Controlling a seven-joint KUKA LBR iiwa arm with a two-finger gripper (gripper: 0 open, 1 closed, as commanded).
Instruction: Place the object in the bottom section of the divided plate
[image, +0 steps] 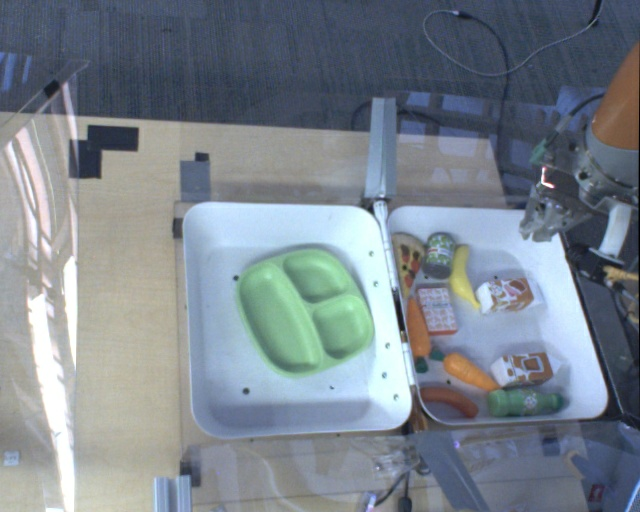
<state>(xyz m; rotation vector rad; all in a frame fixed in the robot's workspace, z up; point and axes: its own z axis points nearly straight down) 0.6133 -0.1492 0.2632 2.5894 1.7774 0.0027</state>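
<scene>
A green divided plate (305, 310) with three sections lies in the left white bin (215, 400), with nothing in its sections. The right bin (585, 340) holds toy food: a banana (462, 278), a small can (438, 255), a pizza slice (407, 262), a pink packet (436, 310), two carrots (468, 370), two small cartons (507, 294), a red sausage (450, 402) and a green bottle (525, 402). My gripper (540, 222) hangs over the right bin's far right corner, open, with nothing between its fingers, well apart from the food.
A metal divider rail (380, 150) runs between the bins at the back. The arm's orange band (615, 110) is at the right edge. A black cable (480, 45) lies on the floor beyond the bench. The wooden benchtop (120, 300) stretches left of the bins.
</scene>
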